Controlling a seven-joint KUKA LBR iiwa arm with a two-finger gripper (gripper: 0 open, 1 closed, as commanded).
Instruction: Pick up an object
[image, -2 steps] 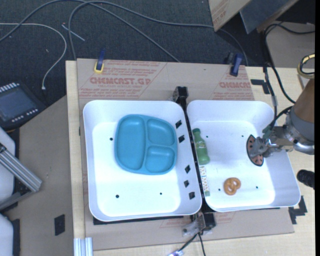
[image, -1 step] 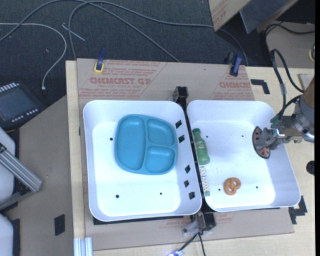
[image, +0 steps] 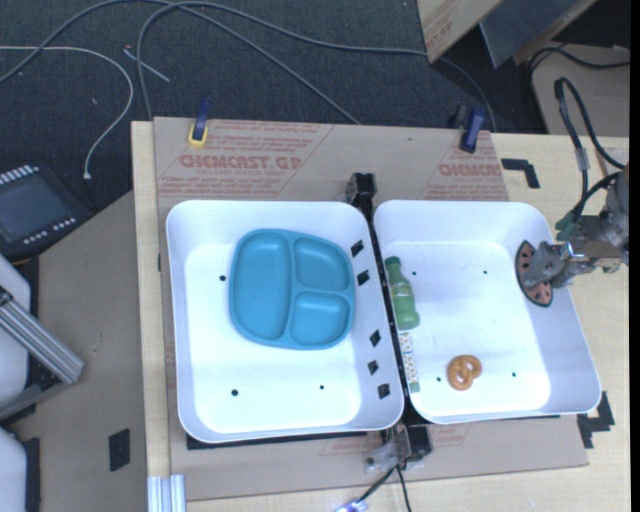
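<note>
A small green bottle (image: 402, 296) lies lengthwise against the left wall of the right bin (image: 560, 390), its cap toward the back. An orange pretzel-shaped piece (image: 463, 372) rests near that bin's front. My gripper (image: 538, 272) hangs over the bin's right rim, at the end of the arm (image: 600, 235) reaching in from the right. It is well apart from the bottle and the pretzel piece, and nothing shows in it.
A blue divided plate (image: 291, 288) lies in the left bin (image: 200, 390). A black divider with clips (image: 372, 300) runs between the bins. Cables (image: 585, 140) trail behind the arm, and two clamps (image: 470, 128) hold the board's back edge.
</note>
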